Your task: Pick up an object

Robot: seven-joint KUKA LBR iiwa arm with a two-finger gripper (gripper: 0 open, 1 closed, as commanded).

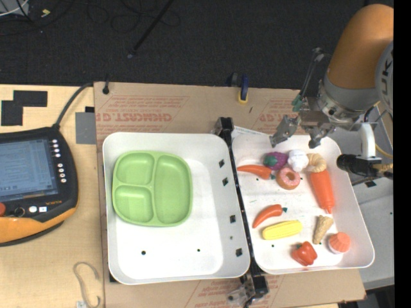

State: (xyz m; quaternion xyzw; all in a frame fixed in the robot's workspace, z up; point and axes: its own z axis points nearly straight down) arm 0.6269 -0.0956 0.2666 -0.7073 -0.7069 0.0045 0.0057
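Spread apart and holding nothing, the two dark metal fingers of the gripper [300, 133] hung above the far edge of the right bin [357, 226], a shallow, glossy white tray. Just below them in that bin lay smooth plastic toy foods: a purple lump [276, 160], a round white piece [297, 158], a pink ring-shaped doughnut [288, 179] and a long tapering carrot [322, 187]. Nearer the front rim lay a curved red chilli [266, 214] and a yellow corn cob [281, 230].
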